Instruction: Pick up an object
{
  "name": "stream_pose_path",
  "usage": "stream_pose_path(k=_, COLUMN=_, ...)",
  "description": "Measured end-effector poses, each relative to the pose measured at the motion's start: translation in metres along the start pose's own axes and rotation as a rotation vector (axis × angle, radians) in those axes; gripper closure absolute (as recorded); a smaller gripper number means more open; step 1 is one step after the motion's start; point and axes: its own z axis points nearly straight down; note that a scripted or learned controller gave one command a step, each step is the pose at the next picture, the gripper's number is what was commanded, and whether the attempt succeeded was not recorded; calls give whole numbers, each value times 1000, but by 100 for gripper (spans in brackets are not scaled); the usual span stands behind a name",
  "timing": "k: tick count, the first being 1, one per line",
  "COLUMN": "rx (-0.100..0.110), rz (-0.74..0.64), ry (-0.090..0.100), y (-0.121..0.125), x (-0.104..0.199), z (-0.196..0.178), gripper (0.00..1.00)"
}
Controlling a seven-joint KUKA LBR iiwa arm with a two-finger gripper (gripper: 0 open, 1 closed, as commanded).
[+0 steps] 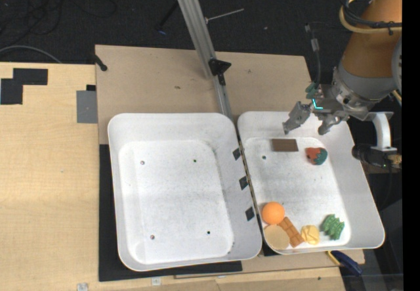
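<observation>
The end effector hangs over the far edge of the right bin, its two fingers spread wide apart and nothing between them. One finger points down toward the bin's far left part, the other sits nearer the arm. The arm, grey with an orange section, comes in from beyond the right bin's far right corner.

Inside the right bin, a flat brown block lies just below the end effector, near the bin's far wall and apart from the fingers. Beside it, toward the bin's right side, rests a small red and teal toy. At the bin's near end a group of things lies close together: an orange ball, a tan disc just in front of the ball, a brown stick slanting between the disc and a small yellow piece, and a green toy nearest the bin's right wall.

The left bin touches the right bin along their shared edge, where small black clips sit. A metal rail rises at a slant from the counter behind the two bins.
</observation>
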Motion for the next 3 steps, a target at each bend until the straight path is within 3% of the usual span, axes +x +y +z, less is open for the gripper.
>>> stream_pose_path(k=3, rx=7, rz=3, ry=1, y=-7, x=-4, z=162, gripper=0)
